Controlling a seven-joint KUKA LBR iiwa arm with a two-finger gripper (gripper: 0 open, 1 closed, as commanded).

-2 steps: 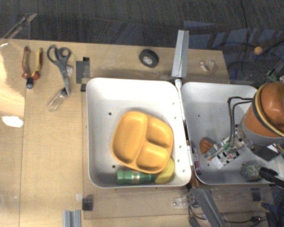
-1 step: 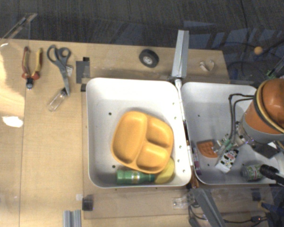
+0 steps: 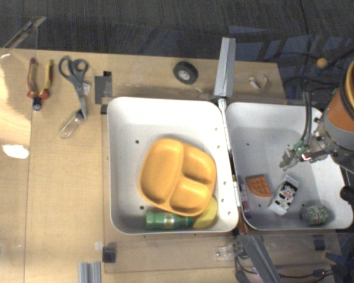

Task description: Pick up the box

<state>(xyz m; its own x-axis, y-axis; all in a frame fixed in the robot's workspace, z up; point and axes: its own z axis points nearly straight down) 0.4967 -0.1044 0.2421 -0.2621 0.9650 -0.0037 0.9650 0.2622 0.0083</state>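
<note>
- Surface [image 3: 59,205]: light wood bench top, w/ glare patch at far left and a seam line running front to back near the left side.
- Behind the surface: dark grey ribbed floor or matting across the top of the view; black cables at upper right.
- Two shallow white bins side by side: left bin [image 3: 123,158], right bin [image 3: 265,122], touching along a shared edge at centre.
- Grey metal bracket [image 3: 226,66] stands at the back, just above where the bins meet.
- Tools on the surface, upper left: red-handled pliers [image 3: 38,81], grey scissors [image 3: 76,78], small clear item just below the scissors, dark block near the left bin's back corner.
- Roll of black tape [image 3: 185,72] lies behind the left bin.
- Left bin: yellow-orange divided tray [image 3: 178,175] lying tilted; green bottle [image 3: 165,220] at the front wall, partly under the tray; yellow item at the tray's front-right corner.
- Right bin: the box [image 3: 284,196], small, white w/ dark print, lies tilted near the front, between an orange waffle-like piece [image 3: 259,186] and a grey-green round object [image 3: 314,214].
- Gripper [image 3: 295,153] hangs over the right bin, just behind the box, apart from it; arm enters from the right w/ orange band visible.
- Fingers: too small and cluttered to read, can't tell if open or closed; nothing seen between them.
</note>
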